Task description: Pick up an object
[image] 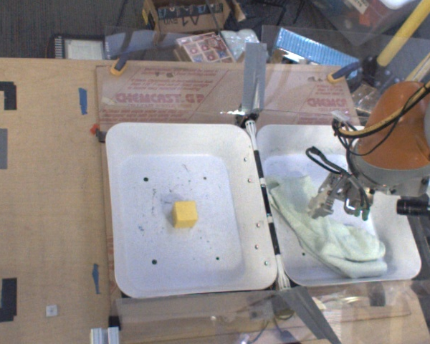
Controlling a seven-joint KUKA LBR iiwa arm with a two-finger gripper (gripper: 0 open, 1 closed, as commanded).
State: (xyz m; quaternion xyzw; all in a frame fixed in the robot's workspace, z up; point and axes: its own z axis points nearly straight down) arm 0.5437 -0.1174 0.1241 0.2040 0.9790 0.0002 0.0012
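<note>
A small yellow block (185,214) lies near the middle of the left bin (129,149). A pale green-white cloth (322,228) lies crumpled across the right bin (408,264), running from its left wall toward the front right. My gripper (338,201) hangs over the right bin, just above the cloth's middle, below the orange wrist band (398,131). Its fingers point down and left, spread a little apart, with nothing held between them.
A grey divider strip (254,84) rises behind the seam between the bins. Clear plastic sheets with red lettering stand along the back. Black cables (330,160) loop off the wrist over the right bin. Brown board lies to the left.
</note>
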